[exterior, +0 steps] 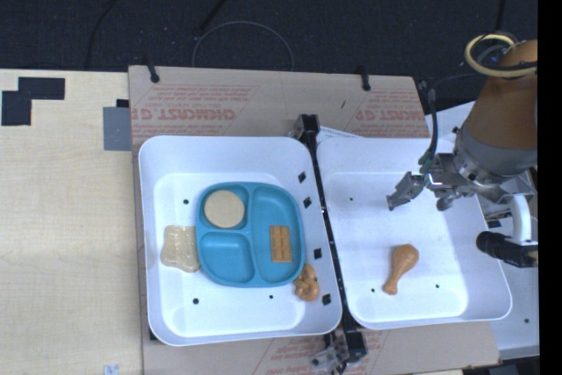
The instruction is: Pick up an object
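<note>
- My arm (500, 118) comes in from the right, over the right bin (369, 158), with the orange band up near the frame edge.
- My fingers (423, 191) hang over the upper right part of that bin. One tip points left, toward the bin's middle; the other sits further right.
- The two tips stand apart with bare white bin floor showing between them. Nothing is held; the spread looks fairly wide.
- The drumstick (400, 267), a tan toy chicken leg, lies flat on the right bin's floor, nearer the front wall. Thick end up and right, thin bone end down and left.
- The drumstick sits below my fingers in the view and a little to the left, well apart from both tips. No contact.
- Left bin (167, 162): a blue divided tray (233, 263) in the middle.
- In the tray's upper left compartment, a round tan disc (223, 208). In the right compartment, a small brown cracker (280, 243).
- A pale slice of bread (180, 248) lies on the bin floor touching the tray's left edge.
- A small orange-brown lump (306, 284) rests just off the tray's lower right corner, near the divider between the bins.
- Both bins rest on cardboard on the surface (61, 224).
</note>
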`<action>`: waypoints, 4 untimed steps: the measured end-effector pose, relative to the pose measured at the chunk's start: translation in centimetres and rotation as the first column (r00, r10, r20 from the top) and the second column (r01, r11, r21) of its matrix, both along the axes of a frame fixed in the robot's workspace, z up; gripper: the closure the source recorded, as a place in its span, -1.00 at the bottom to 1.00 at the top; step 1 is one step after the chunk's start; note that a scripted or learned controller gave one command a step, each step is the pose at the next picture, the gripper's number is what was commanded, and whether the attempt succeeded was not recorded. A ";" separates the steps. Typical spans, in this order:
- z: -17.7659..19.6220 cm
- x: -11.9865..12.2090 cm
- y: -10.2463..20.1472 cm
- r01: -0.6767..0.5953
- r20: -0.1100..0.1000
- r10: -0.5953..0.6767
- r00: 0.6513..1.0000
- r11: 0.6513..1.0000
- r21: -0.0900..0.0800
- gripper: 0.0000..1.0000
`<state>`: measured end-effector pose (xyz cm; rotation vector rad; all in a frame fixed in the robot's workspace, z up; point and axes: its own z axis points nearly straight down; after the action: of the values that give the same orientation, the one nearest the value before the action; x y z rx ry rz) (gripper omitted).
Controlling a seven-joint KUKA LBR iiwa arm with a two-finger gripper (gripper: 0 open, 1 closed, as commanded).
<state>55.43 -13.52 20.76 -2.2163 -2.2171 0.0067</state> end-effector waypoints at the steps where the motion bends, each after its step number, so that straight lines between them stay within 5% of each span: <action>1: -6.5 0.0 0.0 0.000 -0.002 0.000 1.000 1.000 0.001 -1.00; 2: -11.9 -0.1 0.1 0.001 0.000 -0.001 1.000 1.000 0.000 -1.00; 3: -10.6 -0.1 0.0 0.006 0.002 -0.006 1.000 1.000 0.000 1.00; 4: -4.8 0.2 0.8 -0.001 0.009 0.001 1.000 1.000 -0.001 1.00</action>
<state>55.60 -12.71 16.01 -2.2208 -2.2232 -0.0021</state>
